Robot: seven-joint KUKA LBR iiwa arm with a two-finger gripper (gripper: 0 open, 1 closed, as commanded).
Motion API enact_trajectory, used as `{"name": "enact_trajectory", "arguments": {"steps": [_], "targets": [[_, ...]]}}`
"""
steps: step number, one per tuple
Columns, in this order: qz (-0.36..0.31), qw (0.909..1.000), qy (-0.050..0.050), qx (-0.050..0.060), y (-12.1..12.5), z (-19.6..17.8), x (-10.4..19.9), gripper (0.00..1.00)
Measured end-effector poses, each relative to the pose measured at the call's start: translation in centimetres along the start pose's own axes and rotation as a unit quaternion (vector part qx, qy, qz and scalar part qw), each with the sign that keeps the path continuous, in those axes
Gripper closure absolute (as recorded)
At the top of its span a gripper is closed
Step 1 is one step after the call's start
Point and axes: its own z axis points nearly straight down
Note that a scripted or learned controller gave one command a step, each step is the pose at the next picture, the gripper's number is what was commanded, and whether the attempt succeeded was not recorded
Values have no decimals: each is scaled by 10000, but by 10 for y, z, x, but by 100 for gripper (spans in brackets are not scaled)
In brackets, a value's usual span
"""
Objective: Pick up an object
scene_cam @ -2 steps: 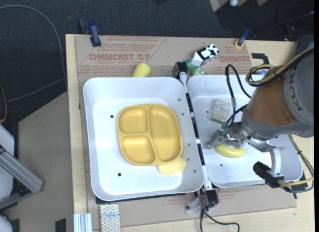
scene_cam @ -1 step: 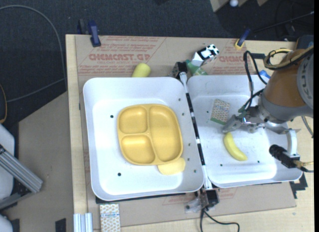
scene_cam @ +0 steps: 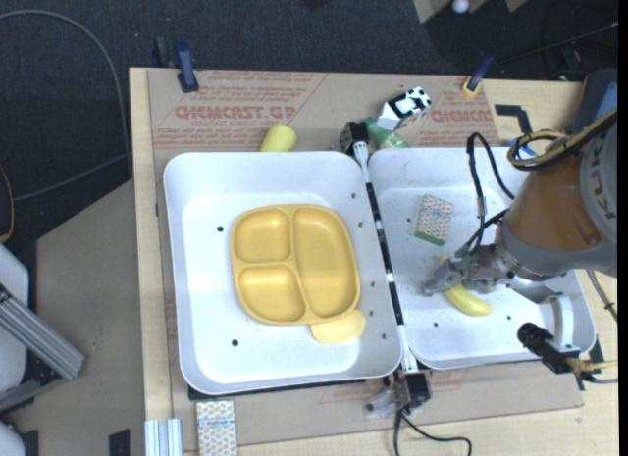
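sitting low in the right bin [scene_cam: 549,341], tool [scene_cam: 453,278] right beside a yellow banana [scene_cam: 468,300]. cannot tell if open or clenched. yellow tray [scene_cam: 294,263] lying in the left bin [scene_cam: 196,248].

The robot arm [scene_cam: 564,211] is cut off by the right edge and covers much of the right bin [scene_cam: 422,341]. A yellow, banana-like object [scene_cam: 470,301] lies partly hidden under the gripper [scene_cam: 446,278]. A pale yellow piece [scene_cam: 339,328] peeks from beneath the divided yellow plate [scene_cam: 294,263]. The speckled packet's [scene_cam: 433,218] print is too small to read.
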Motion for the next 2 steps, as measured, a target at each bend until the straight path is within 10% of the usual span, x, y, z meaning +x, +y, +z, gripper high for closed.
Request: {"name": "enact_trajectory", "arguments": {"steps": [1,2], "targets": [[3,10000,-4,-10,0,-10,0,100],[-11,10000,-3,-18,48,-101,70,100]]}}
